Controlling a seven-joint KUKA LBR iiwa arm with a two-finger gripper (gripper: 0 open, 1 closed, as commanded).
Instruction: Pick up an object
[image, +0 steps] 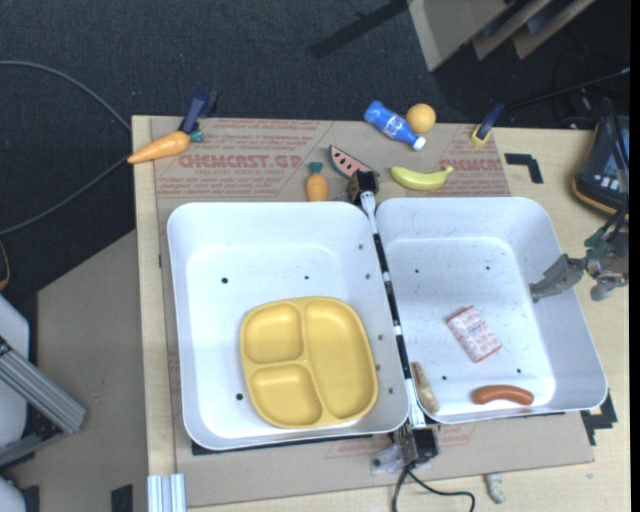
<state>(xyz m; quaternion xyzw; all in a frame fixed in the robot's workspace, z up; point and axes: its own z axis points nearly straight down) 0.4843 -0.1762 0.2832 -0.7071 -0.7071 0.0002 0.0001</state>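
Observation:
The right bin (520, 225) holds a pink-and-white packet (473, 333) near its middle. A red-brown sausage (503, 396) lies by that bin's front wall, and a small tan piece (424, 387) rests in the front left corner. My gripper (572, 288) hangs over the right rim of this bin, to the right of the packet and a little farther back. Its two grey fingers are spread open, and nothing sits between them. A yellow divided plate (308, 360) lies in the left bin (200, 250).
Behind the bins on the bench lie a carrot (160, 148), a watermelon slice (344, 160), a small orange toy (317, 186), a banana (420, 177), a blue bottle (392, 124) and an orange ball (421, 117). A black and orange device (608, 170) stands at the far right.

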